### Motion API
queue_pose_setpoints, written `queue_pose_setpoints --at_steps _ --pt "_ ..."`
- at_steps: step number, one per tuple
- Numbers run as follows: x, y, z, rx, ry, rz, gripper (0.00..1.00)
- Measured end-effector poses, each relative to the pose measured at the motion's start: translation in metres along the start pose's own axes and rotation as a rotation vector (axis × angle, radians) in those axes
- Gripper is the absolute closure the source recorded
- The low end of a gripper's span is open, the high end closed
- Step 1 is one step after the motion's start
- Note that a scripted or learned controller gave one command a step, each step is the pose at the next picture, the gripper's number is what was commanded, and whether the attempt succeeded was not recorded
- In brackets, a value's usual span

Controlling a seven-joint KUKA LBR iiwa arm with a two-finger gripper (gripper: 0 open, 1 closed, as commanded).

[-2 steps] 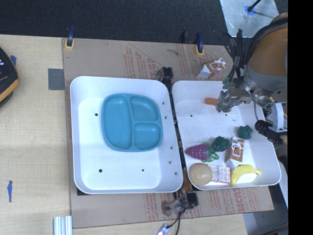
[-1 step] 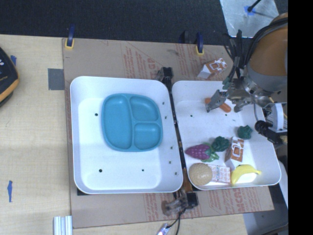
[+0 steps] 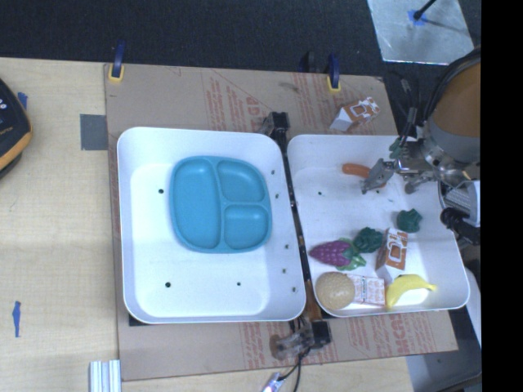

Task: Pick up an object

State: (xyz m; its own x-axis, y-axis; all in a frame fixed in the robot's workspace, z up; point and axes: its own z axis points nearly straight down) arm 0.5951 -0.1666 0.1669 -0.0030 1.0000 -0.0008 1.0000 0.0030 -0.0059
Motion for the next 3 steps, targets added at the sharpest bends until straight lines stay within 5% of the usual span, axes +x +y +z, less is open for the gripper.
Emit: queue_pose_setpoints --at_steps 1,2,3 --pt "-0.025 0.055 0.076 -0.001 0.000 -0.002 0.00" --pt "-0.046 -0.001 0.075 -0.002 0.000 -0.001 0.00" --pt "0.014 -0.003 -0.014 -0.005 0.001 -0.002 0.00"
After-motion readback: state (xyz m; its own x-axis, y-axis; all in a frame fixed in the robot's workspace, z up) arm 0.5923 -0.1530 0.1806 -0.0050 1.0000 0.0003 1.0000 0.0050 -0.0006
